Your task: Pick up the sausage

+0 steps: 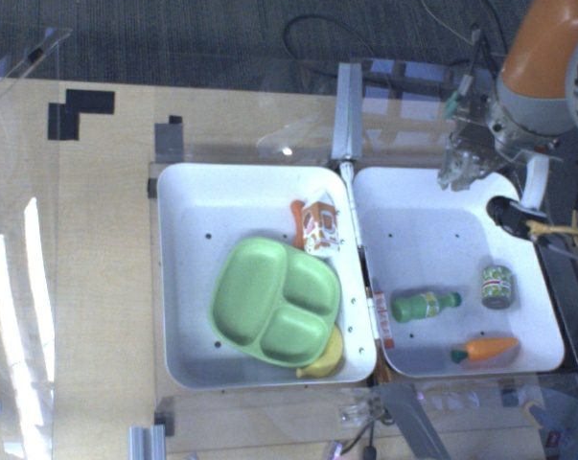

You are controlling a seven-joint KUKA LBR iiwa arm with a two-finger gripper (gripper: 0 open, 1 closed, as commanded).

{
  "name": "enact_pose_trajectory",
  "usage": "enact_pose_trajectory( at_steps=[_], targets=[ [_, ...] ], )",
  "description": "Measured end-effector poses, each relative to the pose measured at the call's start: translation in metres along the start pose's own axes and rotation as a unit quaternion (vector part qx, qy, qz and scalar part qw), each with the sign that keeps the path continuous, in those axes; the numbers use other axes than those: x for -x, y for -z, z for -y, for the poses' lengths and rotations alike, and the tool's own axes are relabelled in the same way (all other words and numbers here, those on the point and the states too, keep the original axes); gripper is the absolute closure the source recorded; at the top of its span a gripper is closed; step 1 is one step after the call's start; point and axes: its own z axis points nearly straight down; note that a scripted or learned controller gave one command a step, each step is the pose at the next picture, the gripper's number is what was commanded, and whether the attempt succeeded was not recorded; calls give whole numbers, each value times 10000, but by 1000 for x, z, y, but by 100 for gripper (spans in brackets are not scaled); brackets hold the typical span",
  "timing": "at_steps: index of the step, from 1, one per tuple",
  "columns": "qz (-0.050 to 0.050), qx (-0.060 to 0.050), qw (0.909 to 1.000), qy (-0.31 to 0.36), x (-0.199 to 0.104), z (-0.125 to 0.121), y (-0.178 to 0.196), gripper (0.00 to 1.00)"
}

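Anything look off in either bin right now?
Yes. In the left bin, the green tray lies tilted on a banana, and a carton covers most of the sausage. The bottle lies on its side.

Shallow white plastic bins (173, 257): two
Green divided plastic plate (274, 300): one
Yellow banana (324, 357): one
Small printed carton (319, 227): one
Reddish-orange sausage (297, 218): one
Green plastic bottle (423, 305): one
Small green-labelled can (497, 285): one
Orange carrot (487, 349): one
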Motion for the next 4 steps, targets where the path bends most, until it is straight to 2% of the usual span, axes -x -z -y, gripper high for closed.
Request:
enact_pose_trajectory(
  at_steps=[1, 4],
  targets=[
    [7, 8, 9992, -406, 125, 15, 36, 100],
    [30, 96, 9995, -283, 119, 10, 69, 100]
  ],
)
